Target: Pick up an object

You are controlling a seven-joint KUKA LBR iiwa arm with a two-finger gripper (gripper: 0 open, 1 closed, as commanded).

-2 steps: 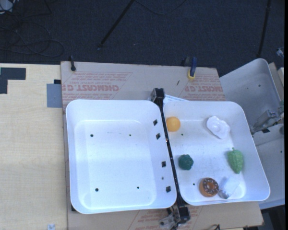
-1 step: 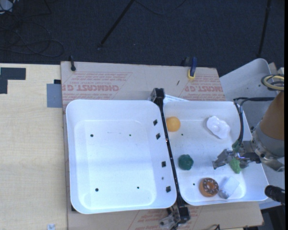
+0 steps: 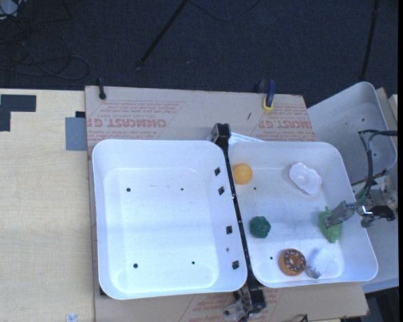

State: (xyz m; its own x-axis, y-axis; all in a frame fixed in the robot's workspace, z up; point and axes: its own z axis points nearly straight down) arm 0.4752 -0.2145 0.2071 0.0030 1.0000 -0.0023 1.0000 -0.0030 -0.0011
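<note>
Over at the right bin's (image 3: 349, 173) far edge, the tool (image 3: 338, 215) sits on the green toy (image 3: 331, 225); grip unclear, cannot tell. Best to squeeze centrally and lift straight, avoiding the wall.

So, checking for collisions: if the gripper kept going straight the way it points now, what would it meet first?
Probably the light green leafy toy right at the gripper tip; beyond it, the dark green round object. Depth is unclear.

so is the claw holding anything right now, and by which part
Cannot be told. The claw sits at the upper end of the light green object near the right bin's right wall, but a grip isn't visible.
</note>
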